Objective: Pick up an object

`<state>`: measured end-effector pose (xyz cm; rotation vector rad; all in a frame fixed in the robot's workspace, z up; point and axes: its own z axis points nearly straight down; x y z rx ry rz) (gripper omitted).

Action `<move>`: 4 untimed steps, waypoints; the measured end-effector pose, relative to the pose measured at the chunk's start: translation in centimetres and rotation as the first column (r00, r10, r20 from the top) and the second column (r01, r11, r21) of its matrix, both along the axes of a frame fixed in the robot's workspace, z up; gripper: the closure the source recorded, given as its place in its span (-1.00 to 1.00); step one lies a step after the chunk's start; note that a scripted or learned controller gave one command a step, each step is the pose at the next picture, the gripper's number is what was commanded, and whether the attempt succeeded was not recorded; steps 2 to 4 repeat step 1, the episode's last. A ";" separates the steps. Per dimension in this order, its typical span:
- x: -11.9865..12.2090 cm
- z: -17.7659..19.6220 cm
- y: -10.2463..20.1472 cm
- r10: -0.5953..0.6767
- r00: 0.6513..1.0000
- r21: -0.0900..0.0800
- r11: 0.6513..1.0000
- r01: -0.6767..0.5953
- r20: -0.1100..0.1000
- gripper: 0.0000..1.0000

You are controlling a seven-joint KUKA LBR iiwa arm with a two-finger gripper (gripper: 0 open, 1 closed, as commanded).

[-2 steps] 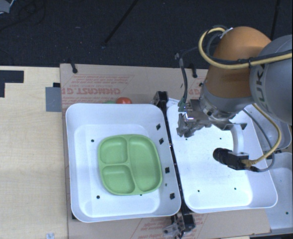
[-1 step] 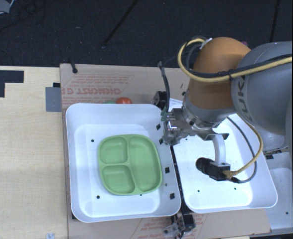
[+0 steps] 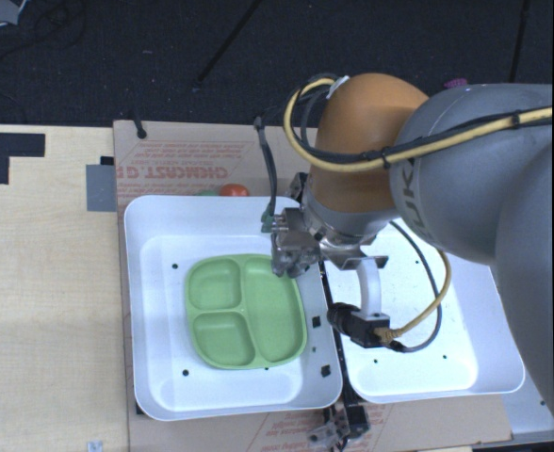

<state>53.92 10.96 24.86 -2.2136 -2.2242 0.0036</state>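
Wooden bench [image 3: 41, 281] bears two white bins [image 3: 154, 365] on cardboard sheet [image 3: 178, 163].

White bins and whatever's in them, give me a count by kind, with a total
White bins: 2, left and right
Green divided plates: 1, in the left bin
Total: 3

We see a green divided plate [image 3: 244, 311] in the left bin [image 3: 154, 252], our hand [image 3: 289, 252] at its upper right rim.
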 end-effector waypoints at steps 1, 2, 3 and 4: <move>0.0 0.0 -0.2 -0.003 1.000 -0.002 1.000 0.003 0.000 -1.00; 0.0 0.0 -0.2 -0.003 1.000 -0.002 1.000 0.003 0.000 -1.00; 0.0 0.0 -0.2 -0.003 1.000 -0.002 1.000 0.003 0.000 -1.00; 0.0 0.0 -0.2 -0.003 1.000 -0.002 1.000 0.003 0.000 -1.00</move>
